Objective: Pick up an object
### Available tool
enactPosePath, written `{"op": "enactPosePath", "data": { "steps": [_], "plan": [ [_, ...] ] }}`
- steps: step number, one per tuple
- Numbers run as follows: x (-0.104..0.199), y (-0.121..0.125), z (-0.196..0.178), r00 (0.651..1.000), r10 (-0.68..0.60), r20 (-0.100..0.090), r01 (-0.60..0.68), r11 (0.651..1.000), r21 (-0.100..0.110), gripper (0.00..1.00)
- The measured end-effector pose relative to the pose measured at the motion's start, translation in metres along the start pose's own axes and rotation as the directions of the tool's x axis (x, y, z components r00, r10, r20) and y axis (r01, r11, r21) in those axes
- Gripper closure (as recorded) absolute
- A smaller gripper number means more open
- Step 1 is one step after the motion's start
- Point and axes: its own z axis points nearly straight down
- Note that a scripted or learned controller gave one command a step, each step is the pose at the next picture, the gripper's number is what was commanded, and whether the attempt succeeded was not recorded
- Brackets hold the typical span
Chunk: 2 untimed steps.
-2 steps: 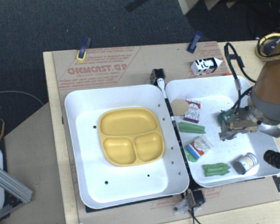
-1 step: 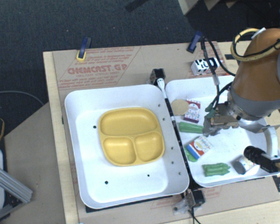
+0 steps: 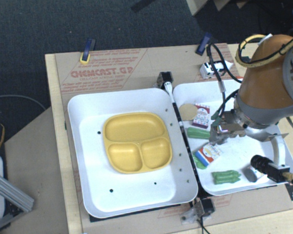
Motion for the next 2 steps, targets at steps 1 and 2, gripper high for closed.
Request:
{"op": "enactPosePath", "data": {
  "steps": [1,2],
  "plan": [
    [0.006,-0.004,0.002,1.000,0.000,0.000,0.000,1.000,-0.001,1.00],
    [0.007,0.002,-0.014,1.000,0.000,0.002,0.000,1.000,-0.008,1.00]
  ]
}}
